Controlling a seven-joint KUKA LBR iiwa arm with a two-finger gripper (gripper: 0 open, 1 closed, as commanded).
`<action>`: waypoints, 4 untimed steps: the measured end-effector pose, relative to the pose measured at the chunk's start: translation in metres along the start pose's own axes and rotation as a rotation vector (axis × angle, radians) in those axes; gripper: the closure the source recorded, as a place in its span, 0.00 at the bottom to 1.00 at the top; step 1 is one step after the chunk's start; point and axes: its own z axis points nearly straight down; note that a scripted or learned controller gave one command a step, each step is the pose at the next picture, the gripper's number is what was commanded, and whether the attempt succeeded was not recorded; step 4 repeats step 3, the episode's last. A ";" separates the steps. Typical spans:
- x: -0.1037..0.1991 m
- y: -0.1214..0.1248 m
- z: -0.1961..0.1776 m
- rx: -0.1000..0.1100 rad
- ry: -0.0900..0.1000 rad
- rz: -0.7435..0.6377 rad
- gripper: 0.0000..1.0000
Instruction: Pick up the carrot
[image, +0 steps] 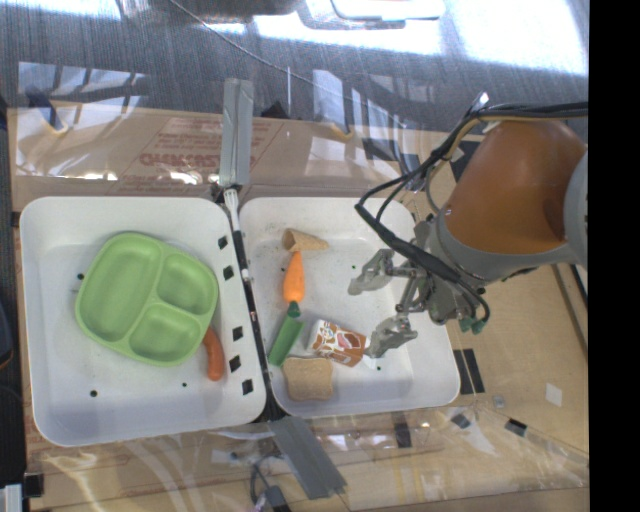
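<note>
We see the grey arm with its orange band (515, 190) reaching in from the right, its bulky wrist hanging over the right rim of the right-hand shallow white bin (440, 375), with black cables looping off it toward the bin's back edge. Below the wrist the two-finger metal gripper (380, 307) points left and down into the bin; its jaws are spread wide, one fingertip (362, 282) toward the back of the bin and the other near the front, just beside a small brown-and-white carton (335, 343), and nothing sits between them. The small orange carrot with a green top (293, 280) lies on the bin floor near the left wall, well apart from the gripper, lengthwise front to back. Just behind it we see a tan cone-shaped piece (303, 240), just in front of it a green stick-shaped vegetable (285, 338), and at the front a tan slice of bread (308, 378). In the left-hand white bin (60, 400) rests a light green divided plastic plate (147, 296), with an orange-red sausage-shaped piece (214, 354) just beside its front right corner.
</note>
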 end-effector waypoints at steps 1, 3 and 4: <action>-0.113 0.030 0.168 -0.003 0.014 0.184 0.00; -0.085 0.101 0.075 -0.003 -0.006 0.257 1.00; -0.085 0.101 0.075 -0.003 -0.006 0.257 1.00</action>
